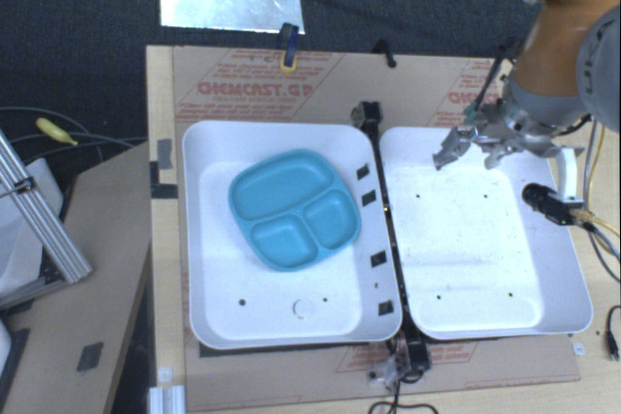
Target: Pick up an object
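A light blue plate (291, 208) with three compartments lies flat in the left white bin (209, 305), near its middle. My gripper (470, 156) hangs over the far edge of the right white bin (485, 305), under the grey and orange wrist (563, 53). Its two fingers (448, 153) are spread apart with nothing between them, so it is open. The gripper is well to the right of the plate, with the bins' shared rim between them.
Black clips (374, 199) line the divider between the bins. A black connector with a cable (545, 201) sticks out over the right bin's right side. A faint round mark (306, 308) shows near the left bin's front. Metal framing (39, 218) stands at the far left.
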Controlling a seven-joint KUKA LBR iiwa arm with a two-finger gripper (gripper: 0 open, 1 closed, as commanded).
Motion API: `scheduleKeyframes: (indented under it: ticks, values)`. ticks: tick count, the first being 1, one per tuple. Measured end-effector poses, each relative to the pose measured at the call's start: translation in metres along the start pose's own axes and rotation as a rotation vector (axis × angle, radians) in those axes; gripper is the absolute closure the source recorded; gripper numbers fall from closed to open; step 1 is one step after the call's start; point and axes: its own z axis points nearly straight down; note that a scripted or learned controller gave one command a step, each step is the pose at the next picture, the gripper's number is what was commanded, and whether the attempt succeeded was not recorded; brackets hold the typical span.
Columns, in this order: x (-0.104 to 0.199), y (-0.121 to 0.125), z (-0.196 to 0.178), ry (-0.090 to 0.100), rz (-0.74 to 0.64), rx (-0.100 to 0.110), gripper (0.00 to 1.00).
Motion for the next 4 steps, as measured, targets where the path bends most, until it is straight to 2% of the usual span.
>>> scheduleKeyframes:
  ticks: [1,2,3,4]
  values:
    - [0.087,0.044,0.012,0.005,-0.01,-0.002,0.0]
    - [0.173,0.019,0.013,0.005,-0.01,0.002,0.0]
    - [0.244,-0.033,-0.047,0.006,-0.01,-0.002,0.0]
    - [0.304,-0.082,-0.18,0.01,-0.01,-0.013,0.0]
